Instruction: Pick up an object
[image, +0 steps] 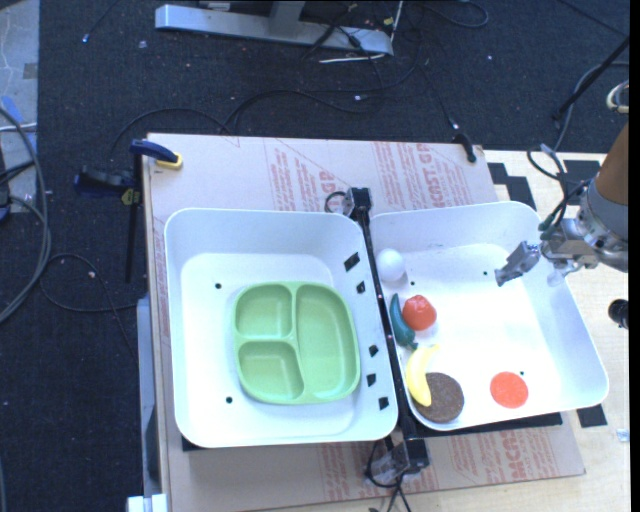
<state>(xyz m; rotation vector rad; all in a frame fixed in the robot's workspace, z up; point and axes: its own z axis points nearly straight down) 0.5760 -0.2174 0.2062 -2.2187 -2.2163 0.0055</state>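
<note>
**Still Empty: End Effector Poised Over the Right Bin**

Presently, my two-finger end effector (520, 262) hangs over the upper right part of the shallow white right-hand bin (590, 345), reaching in from the right. Nothing lies between its fingers; whether they stand apart or together, I cannot tell at this slant. By my judgement the task is not yet begun in earnest: no object is lifted, and approach, closing and raising all remain.

Candidate objects rest along the bin's left and lower parts, well apart from me. A small white ball (389, 264) sits near the dividing wall; below it a round red tomato-like piece (419, 312) touches a dark green slender piece (399, 321). The curved yellow banana (419, 374) lies lower, its long axis running roughly top to bottom, beside a brown round disc (445, 396). A flat orange-red disc (509, 389) lies alone.

The left bin (190, 300) holds a pale green compartment tray (296, 342).
</note>
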